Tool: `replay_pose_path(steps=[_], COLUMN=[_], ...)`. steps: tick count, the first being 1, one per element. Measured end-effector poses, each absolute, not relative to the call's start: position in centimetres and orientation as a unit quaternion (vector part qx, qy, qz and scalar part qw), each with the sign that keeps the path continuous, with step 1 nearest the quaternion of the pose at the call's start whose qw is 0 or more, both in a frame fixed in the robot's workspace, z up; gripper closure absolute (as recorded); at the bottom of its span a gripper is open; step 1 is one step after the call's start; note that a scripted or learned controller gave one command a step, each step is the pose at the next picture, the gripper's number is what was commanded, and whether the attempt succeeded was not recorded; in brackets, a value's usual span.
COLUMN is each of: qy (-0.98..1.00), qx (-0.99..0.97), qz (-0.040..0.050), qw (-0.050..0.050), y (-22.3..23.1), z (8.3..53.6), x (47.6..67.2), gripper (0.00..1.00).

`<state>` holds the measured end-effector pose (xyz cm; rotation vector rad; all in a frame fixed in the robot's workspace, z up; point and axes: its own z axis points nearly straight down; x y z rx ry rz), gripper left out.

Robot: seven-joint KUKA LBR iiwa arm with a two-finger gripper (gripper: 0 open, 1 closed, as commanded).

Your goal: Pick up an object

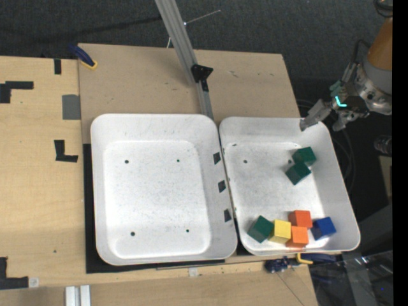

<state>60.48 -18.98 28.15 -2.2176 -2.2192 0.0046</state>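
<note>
Camera view shows the gripper (324, 115) hovering just above the far right corner of the right bin (331, 146), its two fingers spread apart with nothing between them. One grey finger (313, 116) hangs over the bin's rim, the other finger (340, 120) sits just outside that rim. Inside the right bin, two dark green blocks (301, 164) lie touching each other near the far right side, a little below the gripper. Along the bin's near edge sits a cluster: a green block (260, 228), a yellow block (282, 229) beside it, two orange blocks (299, 227) touching one another, and a blue block (324, 227) at the near right corner. The left bin (102, 171) lies against the right bin's left wall. A metal post (182, 34) rises beyond the right bin's far left corner.
</note>
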Motion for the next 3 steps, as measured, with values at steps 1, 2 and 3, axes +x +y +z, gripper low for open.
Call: replay_pose_path(steps=[1,2,3], qy=[-0.708,-0.708,-0.708], qx=[-0.706,-0.706,-0.706], qz=[0.0007,0.0024,0.0025], qw=[0.0,0.003,0.003], y=[-19.0,-18.6,-18.1], z=[28.4,22.1,15.6], x=[60.6,60.9,60.8], gripper=[0.0,0.0,0.0])
